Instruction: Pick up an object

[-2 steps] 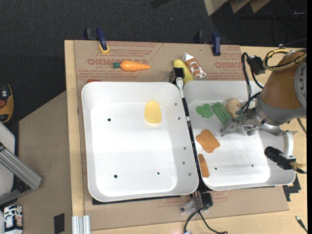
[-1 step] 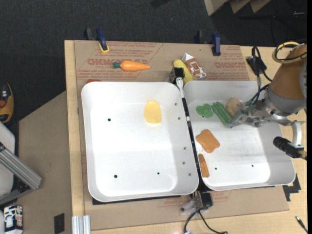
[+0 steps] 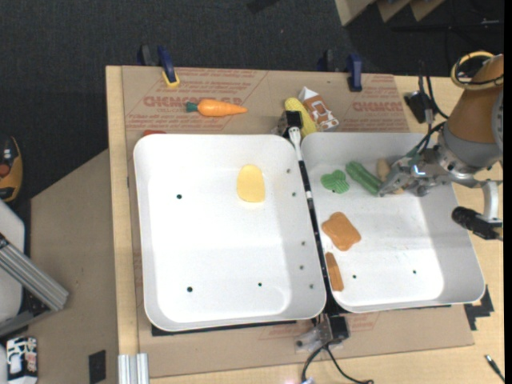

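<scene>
Two white bins side by side on a cardboard-covered bench (image 3: 240,94); left bin (image 3: 160,238), right bin (image 3: 448,270)

In the right bin, near its far wall, a dark green stick-shaped toy (image 3: 364,177), long axis slanting from upper left to lower right, its lower right end aimed toward the gripper (image 3: 394,184). Lies just left of the gripper, very close to the fingertips, perhaps touching; cannot be seen between the fingers. Whether the fingers are spread or closed cannot be told from this angle

Just left of the green stick, a lighter green leafy lump (image 3: 335,182). Nearer the front, an orange-brown flat piece (image 3: 342,231), and below it, against the bin's left wall, a narrow brown strip (image 3: 334,271) running roughly front to back

In the left bin, toward the far side, a pale yellow oval piece (image 3: 250,184), long axis roughly front to back, well apart from the gripper

On the cardboard behind the bins, a toy carrot (image 3: 218,109), tip pointing right, and a yellow toy (image 3: 298,112) beside a small printed carton (image 3: 319,112)

Arm (image 3: 472,126) reaching in from the right, wrist low over the far right part of the right bin
</scene>
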Action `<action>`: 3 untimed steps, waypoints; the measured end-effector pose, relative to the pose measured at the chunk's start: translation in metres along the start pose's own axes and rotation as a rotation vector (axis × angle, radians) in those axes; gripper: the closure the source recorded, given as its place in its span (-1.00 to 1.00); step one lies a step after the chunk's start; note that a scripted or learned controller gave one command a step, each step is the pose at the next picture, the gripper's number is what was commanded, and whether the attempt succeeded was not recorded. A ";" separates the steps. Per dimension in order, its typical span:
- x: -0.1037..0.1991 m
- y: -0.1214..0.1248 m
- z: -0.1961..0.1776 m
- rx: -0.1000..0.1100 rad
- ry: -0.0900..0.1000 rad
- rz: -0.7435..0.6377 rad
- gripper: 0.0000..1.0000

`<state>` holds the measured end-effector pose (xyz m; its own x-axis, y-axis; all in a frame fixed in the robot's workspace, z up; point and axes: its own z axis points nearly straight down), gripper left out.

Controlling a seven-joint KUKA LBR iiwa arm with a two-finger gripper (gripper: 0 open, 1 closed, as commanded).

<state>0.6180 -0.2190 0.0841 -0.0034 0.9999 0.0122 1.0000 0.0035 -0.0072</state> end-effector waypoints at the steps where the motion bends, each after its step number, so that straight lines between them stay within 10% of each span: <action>1: -0.002 -0.001 -0.011 -0.004 -0.010 -0.001 1.00; 3: -0.002 0.001 -0.032 -0.010 -0.014 -0.002 1.00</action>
<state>0.6188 -0.2217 0.1164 -0.0058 1.0000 -0.0015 1.0000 0.0058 0.0023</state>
